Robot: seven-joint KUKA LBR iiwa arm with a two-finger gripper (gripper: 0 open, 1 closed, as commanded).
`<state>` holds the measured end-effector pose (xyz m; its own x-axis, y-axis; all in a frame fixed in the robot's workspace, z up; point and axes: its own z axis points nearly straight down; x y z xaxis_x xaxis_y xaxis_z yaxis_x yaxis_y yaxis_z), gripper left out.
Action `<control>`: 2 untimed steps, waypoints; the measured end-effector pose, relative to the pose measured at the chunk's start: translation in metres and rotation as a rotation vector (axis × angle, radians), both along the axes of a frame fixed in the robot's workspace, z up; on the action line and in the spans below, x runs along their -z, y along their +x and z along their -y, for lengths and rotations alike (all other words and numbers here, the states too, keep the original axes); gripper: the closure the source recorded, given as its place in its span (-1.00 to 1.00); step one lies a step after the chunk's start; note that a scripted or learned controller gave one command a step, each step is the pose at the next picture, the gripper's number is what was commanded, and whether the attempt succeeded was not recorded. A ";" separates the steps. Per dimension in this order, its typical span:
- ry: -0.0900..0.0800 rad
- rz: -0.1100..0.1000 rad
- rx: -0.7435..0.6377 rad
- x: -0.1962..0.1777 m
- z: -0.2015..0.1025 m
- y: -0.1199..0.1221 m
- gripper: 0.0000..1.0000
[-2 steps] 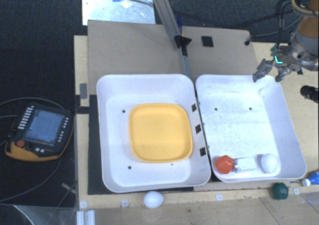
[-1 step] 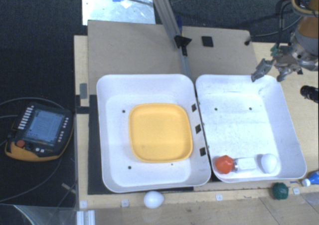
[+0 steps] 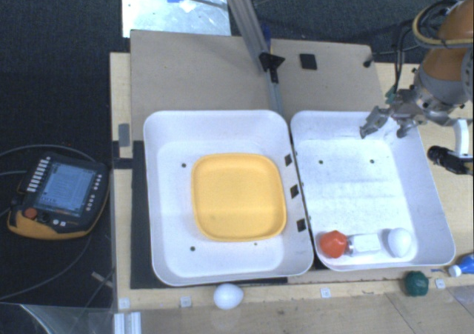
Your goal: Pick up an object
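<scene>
Reading from the remote station, gripper outward:
Gripper (image 3: 386, 125): I see it over the far right corner of the right bin, two grey fingers spread apart, nothing between them.
Arm (image 3: 443, 66): grey with an orange band above the wrist, reaching in from the right side of the view.
Right bin (image 3: 363, 177): shallow and white; its far part, below the gripper, is bare.
Orange ball (image 3: 333, 244): near left corner of the right bin, well apart from the gripper.
White tube-like item (image 3: 364, 244): I log it just beside the orange ball, lying along the near wall; I cannot tell what it is.
White egg-shaped object (image 3: 398, 241): near right part of the right bin, just beside the tube-like item.
Left bin (image 3: 167, 177): white, side by side with the right bin.
Yellow plate (image 3: 239, 196): square with rounded corners, lying flat in the middle of the left bin.
White egg (image 3: 228, 296): on the tabletop (image 3: 200, 66), just outside the near wall of the left bin.
Green ball (image 3: 415, 283): on the tabletop past the near right corner of the right bin.
Teach pendant (image 3: 58, 194): on the dark floor to the left of the tabletop.
</scene>
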<state>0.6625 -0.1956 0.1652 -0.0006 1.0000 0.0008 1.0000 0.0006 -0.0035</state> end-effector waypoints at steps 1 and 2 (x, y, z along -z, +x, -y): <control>0.000 0.000 0.001 0.052 0.007 -0.008 -1.00; -0.001 0.003 0.000 0.076 0.007 -0.008 -1.00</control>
<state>0.6544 -0.2025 0.0897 -0.0007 1.0000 -0.0001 1.0000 0.0007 -0.0004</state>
